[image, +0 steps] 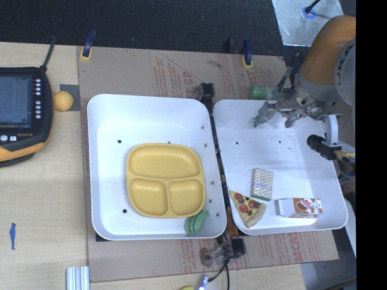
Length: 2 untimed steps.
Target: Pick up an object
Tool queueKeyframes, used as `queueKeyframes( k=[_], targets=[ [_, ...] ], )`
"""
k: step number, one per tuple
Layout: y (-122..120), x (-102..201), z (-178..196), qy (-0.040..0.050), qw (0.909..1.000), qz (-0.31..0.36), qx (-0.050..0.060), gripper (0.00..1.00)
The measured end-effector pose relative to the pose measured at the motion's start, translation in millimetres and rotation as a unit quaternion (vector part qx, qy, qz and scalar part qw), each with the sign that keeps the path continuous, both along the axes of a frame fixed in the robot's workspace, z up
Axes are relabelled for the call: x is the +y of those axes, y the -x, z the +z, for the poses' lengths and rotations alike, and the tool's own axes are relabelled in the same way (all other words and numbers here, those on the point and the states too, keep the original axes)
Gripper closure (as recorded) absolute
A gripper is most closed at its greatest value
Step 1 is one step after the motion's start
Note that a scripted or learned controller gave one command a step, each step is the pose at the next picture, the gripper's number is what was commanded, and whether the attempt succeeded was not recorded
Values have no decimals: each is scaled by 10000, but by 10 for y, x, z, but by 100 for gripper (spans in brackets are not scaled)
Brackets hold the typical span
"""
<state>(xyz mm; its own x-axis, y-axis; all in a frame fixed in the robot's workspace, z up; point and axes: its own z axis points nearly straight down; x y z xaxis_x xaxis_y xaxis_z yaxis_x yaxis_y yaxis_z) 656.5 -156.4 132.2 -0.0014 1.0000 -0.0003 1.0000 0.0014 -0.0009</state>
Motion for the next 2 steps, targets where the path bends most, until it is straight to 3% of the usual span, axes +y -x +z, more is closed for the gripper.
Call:
queueKeyframes(
  k=[1,2],
  targets=[
    [359,812,605,-4,10000,22,7,0],
    [920,334,955,-2,10000,2,14,0]
  ],
)
